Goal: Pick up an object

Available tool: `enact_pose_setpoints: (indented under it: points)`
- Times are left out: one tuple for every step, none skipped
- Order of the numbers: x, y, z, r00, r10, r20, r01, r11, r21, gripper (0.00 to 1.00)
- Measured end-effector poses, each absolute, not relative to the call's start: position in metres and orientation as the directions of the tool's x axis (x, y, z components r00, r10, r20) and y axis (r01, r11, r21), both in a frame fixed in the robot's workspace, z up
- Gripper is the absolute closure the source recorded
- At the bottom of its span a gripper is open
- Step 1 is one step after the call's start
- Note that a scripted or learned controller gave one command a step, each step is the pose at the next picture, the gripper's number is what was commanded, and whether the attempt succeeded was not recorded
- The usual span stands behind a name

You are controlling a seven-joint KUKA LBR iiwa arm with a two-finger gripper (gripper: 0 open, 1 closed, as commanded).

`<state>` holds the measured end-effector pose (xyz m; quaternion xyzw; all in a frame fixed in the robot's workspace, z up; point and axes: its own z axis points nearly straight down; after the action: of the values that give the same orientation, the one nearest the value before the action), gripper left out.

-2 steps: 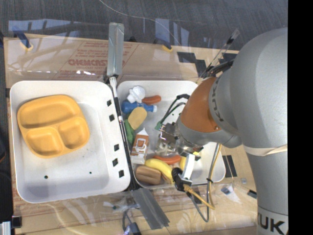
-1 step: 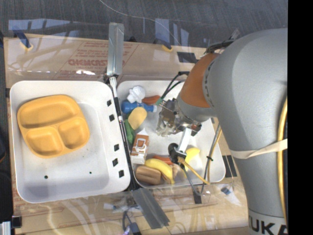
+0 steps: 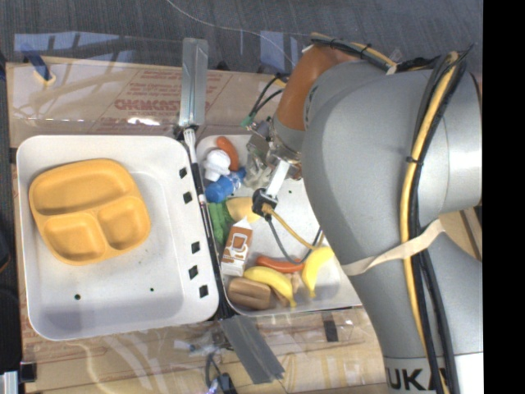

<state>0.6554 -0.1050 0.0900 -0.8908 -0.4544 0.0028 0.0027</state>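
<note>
My gripper (image 3: 256,169) hangs low in the upper part of the right bin (image 3: 324,298), under the orange wrist band. Just to its left lie a white and blue toy (image 3: 216,176) and an orange-red piece (image 3: 228,151). A green item (image 3: 218,220) and a pale yellow piece (image 3: 239,208) sit right below it. Farther toward the front are a small brown and white carton (image 3: 237,249), a red sausage-like piece (image 3: 280,263), two bananas (image 3: 271,282) (image 3: 315,267) and a brown bread roll (image 3: 248,295). The arm covers much of the bin's right half.
The left bin (image 3: 107,302) holds a yellow divided tray (image 3: 89,208). A grey divider bar (image 3: 193,80) runs between the bins at the back. Cables (image 3: 287,232) trail from the wrist over the right bin. Cardboard lies beneath both bins.
</note>
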Motion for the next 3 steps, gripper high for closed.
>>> enact_pose_setpoints:
  points:
    - [0.656, -0.101, 0.101, 0.576, 0.817, -0.004, 0.817, -0.576, -0.01, 1.0]
    - [0.574, -0.136, 0.192, 0.509, 0.861, 0.002, 0.861, -0.509, 0.004, 1.0]
    - [0.556, -0.149, 0.245, 0.69, 0.724, 0.0, 0.724, -0.69, -0.001, 1.0]
